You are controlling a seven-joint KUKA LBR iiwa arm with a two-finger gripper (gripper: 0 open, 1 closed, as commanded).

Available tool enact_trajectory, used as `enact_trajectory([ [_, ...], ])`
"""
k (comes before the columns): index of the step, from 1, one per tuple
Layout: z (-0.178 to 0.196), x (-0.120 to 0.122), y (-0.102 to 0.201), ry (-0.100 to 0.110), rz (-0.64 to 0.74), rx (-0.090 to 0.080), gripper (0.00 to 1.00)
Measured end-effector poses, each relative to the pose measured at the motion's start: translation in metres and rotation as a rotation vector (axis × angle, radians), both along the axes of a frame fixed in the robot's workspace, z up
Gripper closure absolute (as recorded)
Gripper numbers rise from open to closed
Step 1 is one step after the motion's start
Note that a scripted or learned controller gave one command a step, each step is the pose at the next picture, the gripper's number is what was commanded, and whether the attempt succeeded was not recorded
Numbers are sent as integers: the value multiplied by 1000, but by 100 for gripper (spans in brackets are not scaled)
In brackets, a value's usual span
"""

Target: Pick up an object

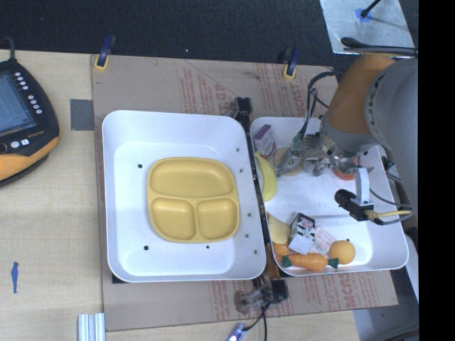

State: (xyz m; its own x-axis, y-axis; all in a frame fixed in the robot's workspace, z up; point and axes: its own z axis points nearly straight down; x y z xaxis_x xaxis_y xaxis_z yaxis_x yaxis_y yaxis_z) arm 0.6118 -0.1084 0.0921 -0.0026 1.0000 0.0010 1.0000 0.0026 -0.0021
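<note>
Brown board covers my bench, carrying two white bins; I take the right bin (387, 251) as my landmark. My gripper (290, 158) sits low at that bin's upper left, beside a yellow bowl (267, 180) on its left wall. Whether it is parted or closed I cannot tell. A carrot (307, 262), orange ball (344, 251) and small packet (304, 231) lie along the bin's near edge. I judge this the reach-and-grasp step; next I need a confirmed grip, then a lift.

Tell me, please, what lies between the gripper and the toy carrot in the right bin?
In the camera view, bare white bin floor, then a small printed packet, separates the gripper from the carrot.
</note>
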Motion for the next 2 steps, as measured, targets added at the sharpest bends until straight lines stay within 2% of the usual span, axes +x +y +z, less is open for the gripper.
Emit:
enact_trajectory([
  [1,-1,44,-37,3,1,1,0],
  [2,11,45,-38,3,7,1,100],
])
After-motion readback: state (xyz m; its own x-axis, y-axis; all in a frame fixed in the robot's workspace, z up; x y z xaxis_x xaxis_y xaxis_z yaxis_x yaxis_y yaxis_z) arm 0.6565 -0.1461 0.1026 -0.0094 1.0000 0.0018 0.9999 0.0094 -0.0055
